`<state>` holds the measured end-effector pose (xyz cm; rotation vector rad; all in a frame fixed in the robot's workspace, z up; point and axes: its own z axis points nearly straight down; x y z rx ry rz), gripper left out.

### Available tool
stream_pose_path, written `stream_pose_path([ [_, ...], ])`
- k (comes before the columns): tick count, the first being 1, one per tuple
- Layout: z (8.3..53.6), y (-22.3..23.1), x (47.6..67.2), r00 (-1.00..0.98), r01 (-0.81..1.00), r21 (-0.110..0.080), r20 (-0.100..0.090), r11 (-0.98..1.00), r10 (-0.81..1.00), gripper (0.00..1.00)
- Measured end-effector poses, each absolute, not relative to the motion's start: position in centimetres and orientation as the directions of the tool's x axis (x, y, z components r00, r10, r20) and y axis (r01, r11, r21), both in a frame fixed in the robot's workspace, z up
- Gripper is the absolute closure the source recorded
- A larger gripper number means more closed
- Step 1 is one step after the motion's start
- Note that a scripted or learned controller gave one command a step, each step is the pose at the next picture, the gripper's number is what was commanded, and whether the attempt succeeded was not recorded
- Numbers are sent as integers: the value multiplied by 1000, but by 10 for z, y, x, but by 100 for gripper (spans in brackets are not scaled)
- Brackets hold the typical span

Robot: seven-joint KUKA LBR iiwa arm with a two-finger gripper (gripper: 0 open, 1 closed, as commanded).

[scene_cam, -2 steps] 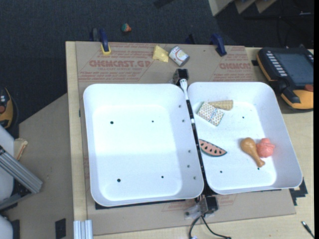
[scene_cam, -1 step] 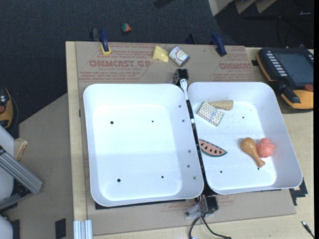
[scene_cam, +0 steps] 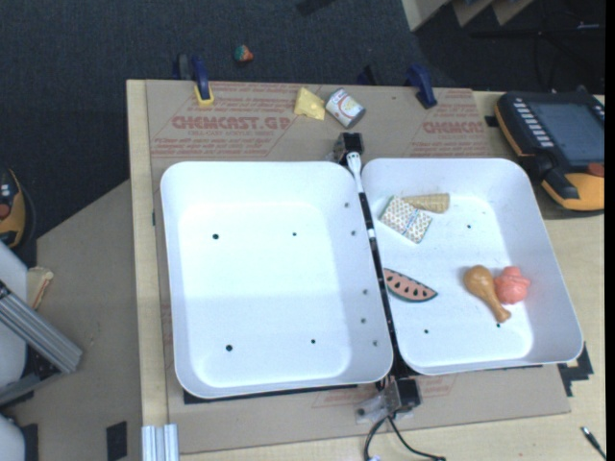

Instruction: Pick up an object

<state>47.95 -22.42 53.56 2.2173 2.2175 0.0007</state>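
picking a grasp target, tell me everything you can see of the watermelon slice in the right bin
The watermelon slice looks like a small toy wedge, probably plastic, with a red-orange face dotted with dark seeds and a dark green rind along its lower curved edge. It lies flat on the floor of the right bin, at the bin's left side close to the wall shared with the other bin, its long axis tilted slightly down to the right. Nothing appears to touch it.

Arm pose, wrist angle, end effector state: cannot be told from this camera view.
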Motion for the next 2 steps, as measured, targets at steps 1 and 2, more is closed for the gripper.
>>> stream_pose_path([
  [1,396,-153,519,-8,1000,-12,5,8,1000,0],
  [2,415,-158,518,-2,1000,6,-3,2,1000,100],
])
